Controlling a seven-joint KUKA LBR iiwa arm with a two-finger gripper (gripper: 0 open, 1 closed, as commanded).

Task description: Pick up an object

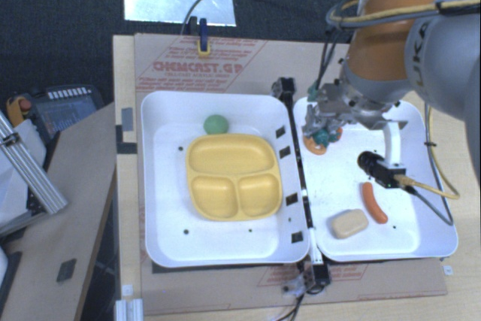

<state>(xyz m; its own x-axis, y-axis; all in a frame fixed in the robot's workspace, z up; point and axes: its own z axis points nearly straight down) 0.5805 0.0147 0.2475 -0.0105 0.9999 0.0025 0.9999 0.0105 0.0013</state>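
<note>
My gripper (323,128) hangs low over the far left corner of the right bin (428,237), under the orange wrist band. Just beneath it lie a small teal piece (325,137) and an orange ring-shaped object (316,148); the gripper body hides part of both, and I cannot tell whether it touches them. Further to the front of the same bin, a red-orange sausage (374,203) and a beige bun-like block (349,223) lie apart from the gripper.
The left bin (161,237) holds a yellow divided plate (233,175) and a green ball (216,124) behind it. A black cable fitting (376,168) hangs over the middle of the right bin. The dividing rim (294,162) runs close to the gripper's left.
</note>
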